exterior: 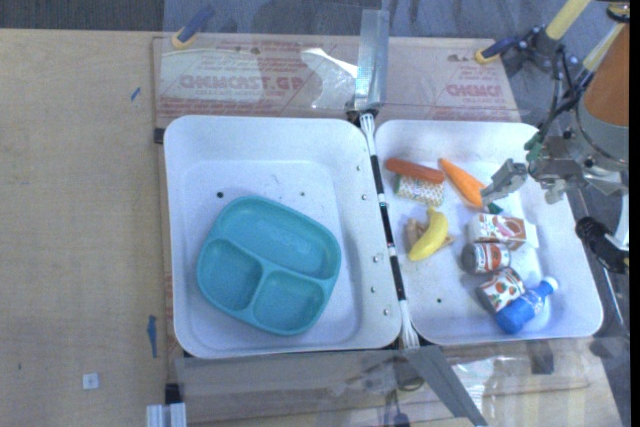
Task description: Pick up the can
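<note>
The can [486, 257] lies on its side in the right bin [440, 310], its grey end facing left and a red and white label around it. My gripper [501, 182] hangs over the same bin's right part, just right of the carrot [462, 181]. It sits up and slightly right of the can, apart from it, with a small red and white carton [501, 229] between them. Nothing is seen held in the gripper.
The right bin also holds a sausage [415, 169], a banana [432, 236], a red and white packet [502, 289] and a blue bottle [524, 308] below the can. A teal divided plate [267, 263] lies in the left bin [190, 155].
</note>
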Controlling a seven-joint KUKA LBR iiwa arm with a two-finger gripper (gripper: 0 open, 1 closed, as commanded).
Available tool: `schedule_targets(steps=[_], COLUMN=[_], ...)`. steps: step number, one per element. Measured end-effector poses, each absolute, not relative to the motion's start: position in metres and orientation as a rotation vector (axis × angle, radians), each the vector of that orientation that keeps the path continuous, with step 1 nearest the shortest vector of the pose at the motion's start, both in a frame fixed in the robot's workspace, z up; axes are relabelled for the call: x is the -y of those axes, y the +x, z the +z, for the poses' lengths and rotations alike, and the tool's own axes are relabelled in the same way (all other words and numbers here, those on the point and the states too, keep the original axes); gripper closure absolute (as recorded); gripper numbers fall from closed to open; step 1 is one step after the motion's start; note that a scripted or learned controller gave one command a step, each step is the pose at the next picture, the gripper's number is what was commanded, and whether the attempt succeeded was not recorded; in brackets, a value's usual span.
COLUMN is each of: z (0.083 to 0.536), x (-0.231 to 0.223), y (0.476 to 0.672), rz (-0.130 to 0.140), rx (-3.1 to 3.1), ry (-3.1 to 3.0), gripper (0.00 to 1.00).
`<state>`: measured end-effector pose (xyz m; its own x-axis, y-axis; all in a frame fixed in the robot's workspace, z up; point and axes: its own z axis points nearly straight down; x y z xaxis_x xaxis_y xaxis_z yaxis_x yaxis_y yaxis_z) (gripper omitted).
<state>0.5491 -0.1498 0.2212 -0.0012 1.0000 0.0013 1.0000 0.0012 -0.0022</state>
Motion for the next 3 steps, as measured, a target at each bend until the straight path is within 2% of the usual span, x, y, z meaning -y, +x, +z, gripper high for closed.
schedule_targets(steps=[1, 2, 3], z=[0.118, 0.128, 0.229], x=[0.143, 0.144, 0.079], y=[0.503, 0.504, 0.480], rz=[0.000, -0.002, 0.001], rx=[2.151, 2.152, 2.086], ry=[-2.289, -2.294, -2.348], gripper=[0.00, 1.00, 1.00])
